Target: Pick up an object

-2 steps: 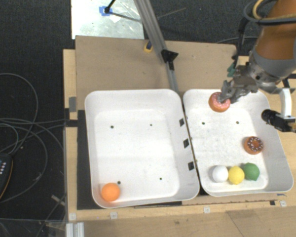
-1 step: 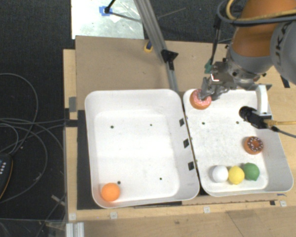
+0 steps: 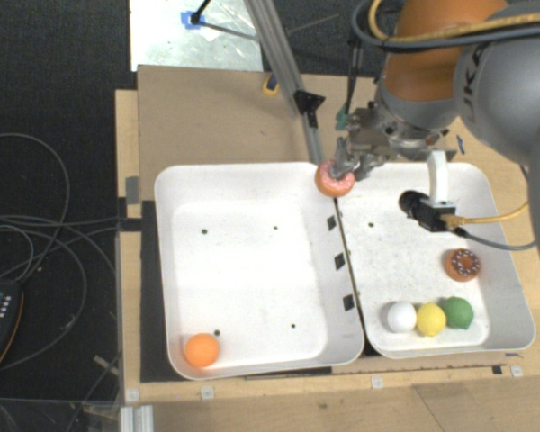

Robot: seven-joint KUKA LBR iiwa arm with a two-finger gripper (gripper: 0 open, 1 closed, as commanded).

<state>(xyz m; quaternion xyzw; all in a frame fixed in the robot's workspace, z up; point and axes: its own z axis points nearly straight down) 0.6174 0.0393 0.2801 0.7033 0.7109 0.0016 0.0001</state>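
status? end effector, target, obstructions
End effector over the bins' shared divider, far end. Pink donut right at its tip; grasp unconfirmed. Chocolate donut and three balls lie well clear in right bin.

A: Bench state?
B: Brown board bench [image 3: 198, 115]. Two shallow white bins sit directly on it, side by side, inner rims touching along the middle.
A: Layout?
B: Left bin [image 3: 175, 241] takes the left-centre. Right bin [image 3: 504, 241] runs to the right edge. Bare board shows far of both bins and in a thin strip along the near edge.
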